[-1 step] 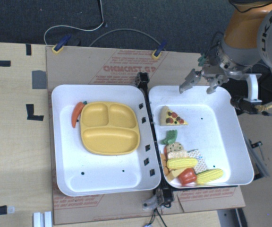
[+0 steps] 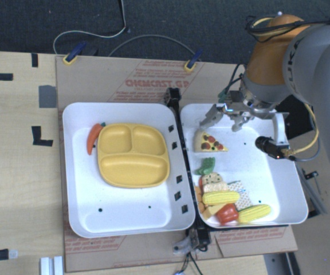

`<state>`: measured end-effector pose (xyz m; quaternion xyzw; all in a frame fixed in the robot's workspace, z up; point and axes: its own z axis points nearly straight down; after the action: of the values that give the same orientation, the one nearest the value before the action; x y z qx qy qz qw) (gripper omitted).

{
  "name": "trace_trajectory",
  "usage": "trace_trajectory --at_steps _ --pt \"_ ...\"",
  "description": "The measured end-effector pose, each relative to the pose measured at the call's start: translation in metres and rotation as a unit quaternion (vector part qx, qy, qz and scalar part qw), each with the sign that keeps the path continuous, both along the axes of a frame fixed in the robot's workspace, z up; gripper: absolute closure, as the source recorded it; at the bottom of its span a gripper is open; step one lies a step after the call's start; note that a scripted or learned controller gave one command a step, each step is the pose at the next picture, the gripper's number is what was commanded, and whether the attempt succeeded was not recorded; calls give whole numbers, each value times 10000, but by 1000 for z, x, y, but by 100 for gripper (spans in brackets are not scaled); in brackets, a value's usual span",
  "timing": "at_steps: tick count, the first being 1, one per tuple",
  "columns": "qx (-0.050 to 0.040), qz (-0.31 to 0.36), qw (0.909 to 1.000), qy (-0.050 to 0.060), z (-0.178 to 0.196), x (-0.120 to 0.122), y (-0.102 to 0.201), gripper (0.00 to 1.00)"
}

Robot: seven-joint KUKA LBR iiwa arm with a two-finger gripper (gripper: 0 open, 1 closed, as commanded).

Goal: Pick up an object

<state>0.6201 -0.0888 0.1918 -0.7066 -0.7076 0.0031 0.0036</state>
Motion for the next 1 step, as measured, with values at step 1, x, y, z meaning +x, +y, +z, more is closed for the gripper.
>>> trace_trajectory --at_steps 1 --pt "-9 2 10000 -11 -99 22 -10 0"
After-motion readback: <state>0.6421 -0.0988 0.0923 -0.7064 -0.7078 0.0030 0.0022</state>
